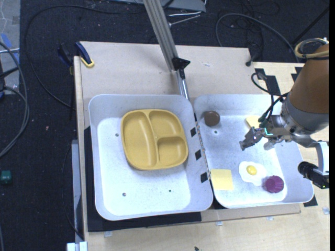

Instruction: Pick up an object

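just below claw, fried egg

1. We see two shallow white bins side by side on a wooden bench — the left bin; the right bin.
2. A metal pole slants over the bench's far edge; black cables trail across the dark floor — left of the bench.

Robot lab: bench, white bins, floor cables.
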Tool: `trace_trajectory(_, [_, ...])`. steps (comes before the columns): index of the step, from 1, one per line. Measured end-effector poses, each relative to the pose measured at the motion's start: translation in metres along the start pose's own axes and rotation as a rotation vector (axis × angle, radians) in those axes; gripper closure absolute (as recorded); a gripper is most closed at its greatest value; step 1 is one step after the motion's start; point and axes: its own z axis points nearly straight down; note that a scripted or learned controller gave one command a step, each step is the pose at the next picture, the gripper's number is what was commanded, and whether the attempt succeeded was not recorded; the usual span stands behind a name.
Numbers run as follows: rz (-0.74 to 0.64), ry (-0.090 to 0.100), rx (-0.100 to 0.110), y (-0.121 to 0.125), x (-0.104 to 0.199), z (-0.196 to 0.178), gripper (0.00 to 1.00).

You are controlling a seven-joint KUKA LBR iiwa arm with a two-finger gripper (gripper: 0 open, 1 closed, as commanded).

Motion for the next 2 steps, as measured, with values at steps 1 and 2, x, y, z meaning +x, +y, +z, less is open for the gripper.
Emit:
trace_trajectory(1, [0.0,0.0,-0.002,0.001,0.0,-0.001,0.0])
trace_trajectory(2, [0.002,0.0,0.002,-0.004,-0.001,0.062,0.0])
